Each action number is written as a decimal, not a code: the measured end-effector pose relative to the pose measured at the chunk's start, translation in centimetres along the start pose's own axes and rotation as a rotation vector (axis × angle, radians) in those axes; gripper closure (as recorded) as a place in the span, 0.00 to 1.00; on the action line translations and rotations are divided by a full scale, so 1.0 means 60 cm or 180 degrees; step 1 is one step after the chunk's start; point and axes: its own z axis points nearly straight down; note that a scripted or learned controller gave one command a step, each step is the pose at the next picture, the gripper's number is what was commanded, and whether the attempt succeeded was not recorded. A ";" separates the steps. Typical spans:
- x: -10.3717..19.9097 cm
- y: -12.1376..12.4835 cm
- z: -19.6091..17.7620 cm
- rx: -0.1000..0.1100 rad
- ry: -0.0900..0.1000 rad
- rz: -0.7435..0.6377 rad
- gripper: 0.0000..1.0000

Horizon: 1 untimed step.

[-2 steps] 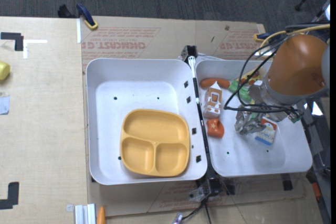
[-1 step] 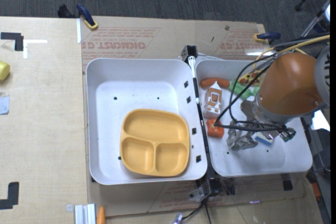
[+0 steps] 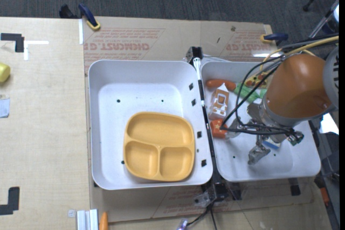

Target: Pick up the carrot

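Bench (image 3: 43, 143): pale wood left of the left bin, with black tape marks and a small yellow thing (image 3: 3, 72) at the picture's far left edge.
Cardboard sheet (image 3: 135, 40): brown, printed in red, lying under both bins; blue clamps (image 3: 89, 16) pin its far corners.
Left bin (image 3: 102, 132): shallow and white, holding a yellow divided plate (image 3: 159, 145) with three compartments, set toward the near side of the bin.
Right bin (image 3: 237, 167): white, touching the left bin along a row of black clips.
Carrot (image 3: 221, 84): orange, lying in the far left corner of the right bin, just beside the wall shared with the left bin.
Snack packet (image 3: 219, 103): white and orange, just nearer than the carrot, beside the same shared wall.
Small orange-red thing (image 3: 218, 128): nearer again than the packet, against the shared wall; too blurred to name.
Green thing (image 3: 250, 90): right of the carrot, partly under cables and the arm.
Arm (image 3: 296, 86): orange band looms over the right half of the right bin.
Gripper (image 3: 259, 154): low over the near part of the right bin's floor, well apart from the carrot; whether it is released or clenched cannot be told; nothing seen in its grasp.
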 end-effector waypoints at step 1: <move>0.000 -0.001 0.001 -0.0005 0.0005 0.0544 0.00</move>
